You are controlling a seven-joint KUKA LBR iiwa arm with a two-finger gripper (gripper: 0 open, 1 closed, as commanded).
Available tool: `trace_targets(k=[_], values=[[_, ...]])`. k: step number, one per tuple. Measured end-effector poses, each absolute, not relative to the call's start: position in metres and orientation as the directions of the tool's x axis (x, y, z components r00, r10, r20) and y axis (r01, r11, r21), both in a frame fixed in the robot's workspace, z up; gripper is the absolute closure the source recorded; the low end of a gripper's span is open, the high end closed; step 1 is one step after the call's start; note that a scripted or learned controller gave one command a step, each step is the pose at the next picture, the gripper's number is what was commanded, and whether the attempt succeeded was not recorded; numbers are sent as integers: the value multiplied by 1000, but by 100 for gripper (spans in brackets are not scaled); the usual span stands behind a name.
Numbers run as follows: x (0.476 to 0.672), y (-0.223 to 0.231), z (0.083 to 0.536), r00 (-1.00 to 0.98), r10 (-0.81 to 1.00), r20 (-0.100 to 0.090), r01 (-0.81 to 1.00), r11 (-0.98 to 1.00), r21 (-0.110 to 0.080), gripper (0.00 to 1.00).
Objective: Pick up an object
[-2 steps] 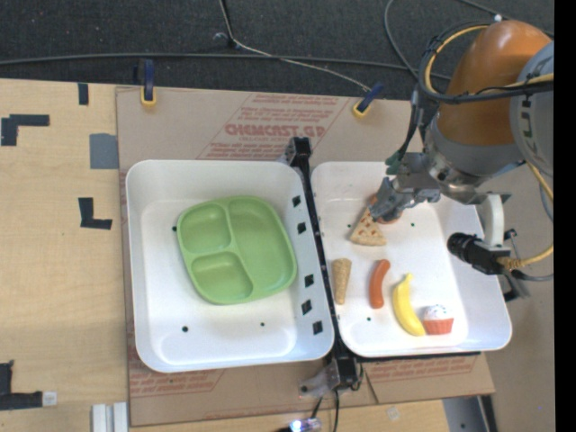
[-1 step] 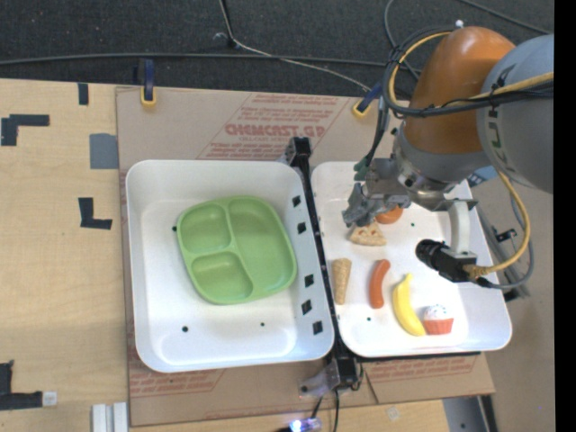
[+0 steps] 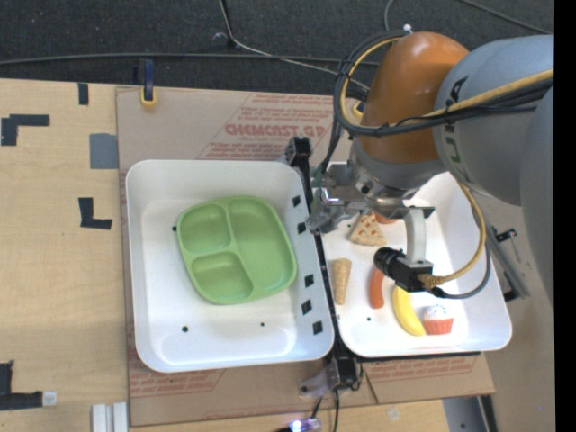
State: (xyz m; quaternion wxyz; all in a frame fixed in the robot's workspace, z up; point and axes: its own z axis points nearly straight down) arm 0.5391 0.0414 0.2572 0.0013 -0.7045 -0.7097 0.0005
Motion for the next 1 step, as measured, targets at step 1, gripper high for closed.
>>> trace_targets(k=[1], values=[[524,88,237,-6,1000,0,1000,6,-5,100]])
